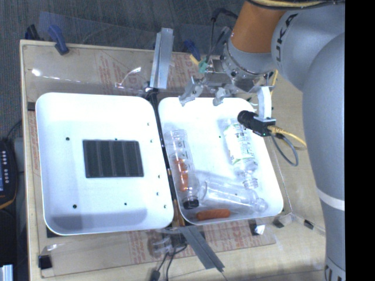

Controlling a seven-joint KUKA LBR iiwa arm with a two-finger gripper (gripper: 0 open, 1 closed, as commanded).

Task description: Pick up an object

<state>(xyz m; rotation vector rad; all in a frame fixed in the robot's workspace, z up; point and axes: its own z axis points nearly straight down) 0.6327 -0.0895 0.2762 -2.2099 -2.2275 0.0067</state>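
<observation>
My gripper [204, 95] hangs over the far rim of the right bin [202, 113], its two metal fingers spread apart with nothing between them. Below it in that bin lie a clear bottle with a white label [240, 146], a clear tube with orange contents [181, 165] along the left wall, a clear plastic bottle [231, 193] lying across the near part, and an orange sausage-shaped piece [212, 215] at the near wall. The gripper is well above and beyond all of them.
The left bin [58, 127] holds a dark ribbed rectangular block [113, 158]. A metal divider bar [160, 60] rises between the bins at the back. A yellow cable and black connector [256, 123] hang by the right bin's right rim.
</observation>
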